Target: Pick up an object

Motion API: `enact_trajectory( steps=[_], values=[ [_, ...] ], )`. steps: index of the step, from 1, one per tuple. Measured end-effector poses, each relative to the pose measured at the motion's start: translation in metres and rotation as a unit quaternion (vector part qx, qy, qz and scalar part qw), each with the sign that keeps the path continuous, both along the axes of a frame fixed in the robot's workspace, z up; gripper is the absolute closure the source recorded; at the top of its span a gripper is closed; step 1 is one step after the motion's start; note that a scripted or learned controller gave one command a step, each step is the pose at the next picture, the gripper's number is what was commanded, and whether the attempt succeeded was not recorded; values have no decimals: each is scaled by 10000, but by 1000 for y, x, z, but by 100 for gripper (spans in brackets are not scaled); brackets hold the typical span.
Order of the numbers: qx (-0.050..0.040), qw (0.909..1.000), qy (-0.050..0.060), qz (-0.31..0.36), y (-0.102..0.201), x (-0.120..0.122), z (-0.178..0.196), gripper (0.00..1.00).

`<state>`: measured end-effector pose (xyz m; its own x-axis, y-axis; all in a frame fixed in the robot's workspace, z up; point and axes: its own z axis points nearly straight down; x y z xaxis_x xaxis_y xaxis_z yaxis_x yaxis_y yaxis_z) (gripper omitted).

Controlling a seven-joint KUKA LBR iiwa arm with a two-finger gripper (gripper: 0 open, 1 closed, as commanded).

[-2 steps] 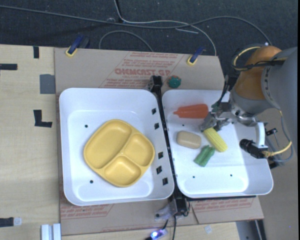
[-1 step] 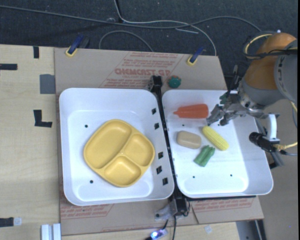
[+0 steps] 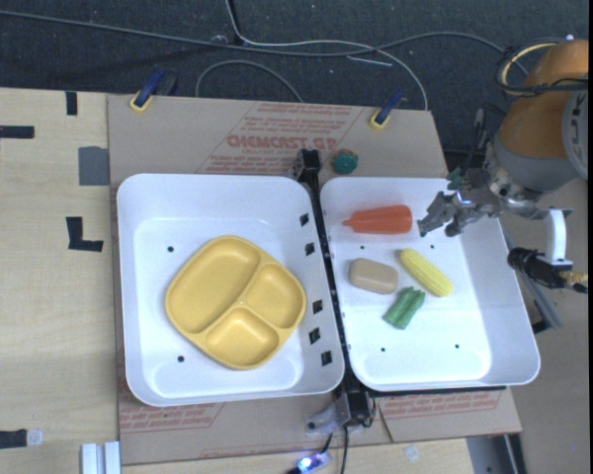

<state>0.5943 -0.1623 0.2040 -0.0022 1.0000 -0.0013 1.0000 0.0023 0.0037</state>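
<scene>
One claw [image 3: 447, 215] low beside the carrot [image 3: 379, 220].

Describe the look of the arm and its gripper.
The arm is grey with a rounded orange band at its upper part, ringed by thin yellowish cable loops. Its wrist narrows to a dark metal gripper with two slim fingers. A white fitting and a black cable hang beside it.

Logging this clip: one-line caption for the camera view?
Gripper open above the right bin, beside the carrot; corn, potato and bean nearby.
</scene>
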Motion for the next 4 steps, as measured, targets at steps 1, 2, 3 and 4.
enact_trajectory(
  steps=[1,2,3,4],
  values=[
    [-1,10000,-1,0,5,2,43,100],
    [16,10000,19,20,61,-3,49,100],
    [15,10000,32,22,119,-20,47,100],
    [15,10000,29,19,168,-28,49,100]
  ],
)
